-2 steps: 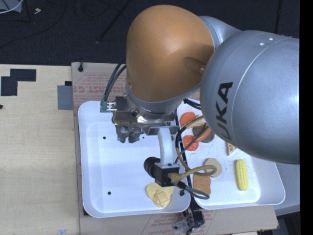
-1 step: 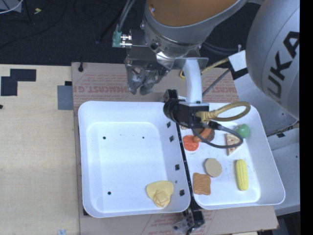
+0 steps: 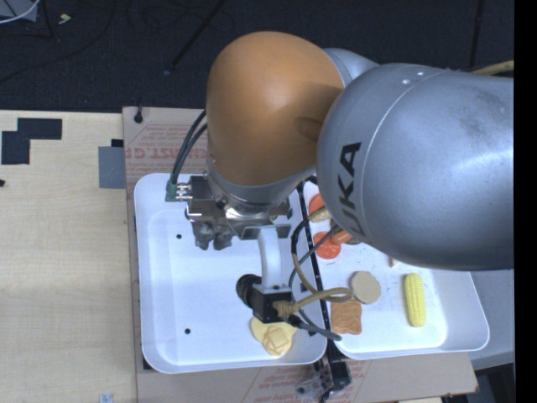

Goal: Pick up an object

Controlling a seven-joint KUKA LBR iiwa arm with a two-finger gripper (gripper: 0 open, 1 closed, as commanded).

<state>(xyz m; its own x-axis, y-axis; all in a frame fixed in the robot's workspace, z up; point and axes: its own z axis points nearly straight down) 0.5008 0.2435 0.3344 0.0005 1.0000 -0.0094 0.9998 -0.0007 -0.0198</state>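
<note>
My tool [image 3: 214, 229], clenched or not I cannot tell, hangs over the left bin [image 3: 164, 309]. A yellow lump [image 3: 273, 337] lies toward the table's front edge. My arm [image 3: 419, 158] reads KUKA.

One camera looks down at a slant from above the bench [image 3: 59, 250], taking in the left bin [image 3: 168, 309] and right bin [image 3: 457, 321]; the arm [image 3: 419, 158] looms near the lens.
</note>
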